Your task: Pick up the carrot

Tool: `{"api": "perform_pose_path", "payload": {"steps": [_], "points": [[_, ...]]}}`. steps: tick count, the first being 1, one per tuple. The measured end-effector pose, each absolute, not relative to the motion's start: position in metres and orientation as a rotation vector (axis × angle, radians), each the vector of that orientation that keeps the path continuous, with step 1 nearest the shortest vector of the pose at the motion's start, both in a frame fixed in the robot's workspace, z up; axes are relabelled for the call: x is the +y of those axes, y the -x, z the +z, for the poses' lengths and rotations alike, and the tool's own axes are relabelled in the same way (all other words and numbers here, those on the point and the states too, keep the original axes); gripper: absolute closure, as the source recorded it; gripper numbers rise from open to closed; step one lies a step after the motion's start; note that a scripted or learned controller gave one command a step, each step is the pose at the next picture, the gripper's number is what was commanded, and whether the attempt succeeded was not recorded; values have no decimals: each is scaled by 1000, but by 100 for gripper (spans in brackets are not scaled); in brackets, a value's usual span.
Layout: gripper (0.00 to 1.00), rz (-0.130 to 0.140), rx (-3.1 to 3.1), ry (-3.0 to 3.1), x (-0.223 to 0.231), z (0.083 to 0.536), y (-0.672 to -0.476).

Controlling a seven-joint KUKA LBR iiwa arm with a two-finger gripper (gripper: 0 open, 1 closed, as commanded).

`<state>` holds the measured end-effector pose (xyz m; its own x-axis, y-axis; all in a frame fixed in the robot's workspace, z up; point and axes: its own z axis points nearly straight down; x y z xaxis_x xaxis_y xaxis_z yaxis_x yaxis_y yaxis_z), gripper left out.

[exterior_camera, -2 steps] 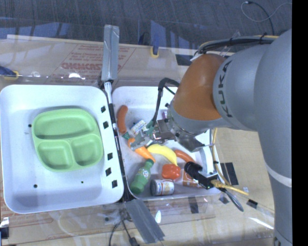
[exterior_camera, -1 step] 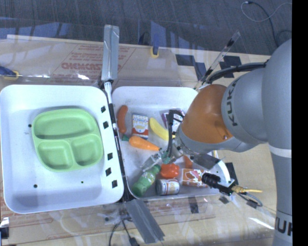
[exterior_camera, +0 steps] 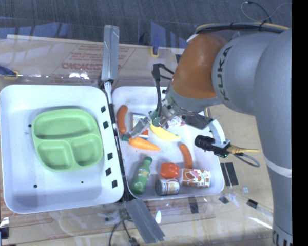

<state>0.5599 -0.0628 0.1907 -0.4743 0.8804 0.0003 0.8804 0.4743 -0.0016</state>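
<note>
Gripper (exterior_camera: 146, 124) just above carrot (exterior_camera: 143, 144)

The arm (exterior_camera: 256, 60) is a thick, rounded grey body with a broad orange band (exterior_camera: 200, 68) above the wrist. Black "KUKA" lettering (exterior_camera: 222, 73) runs beside the band, and thin black cables (exterior_camera: 246, 24) loop over its top.

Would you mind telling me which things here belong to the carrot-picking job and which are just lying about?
Belong to the job:
- carrot, lying in the right bin
- gripper, just above the carrot

Just lying about:
- banana
- two sausages
- green bottle
- tomato
- can
- juice carton
- green divided plate in the left bin
</note>
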Motion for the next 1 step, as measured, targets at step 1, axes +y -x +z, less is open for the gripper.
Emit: {"api": "perform_pose_path", "payload": {"steps": [1], "points": [[0,4,-2488,1910,-100,89,-518]]}}
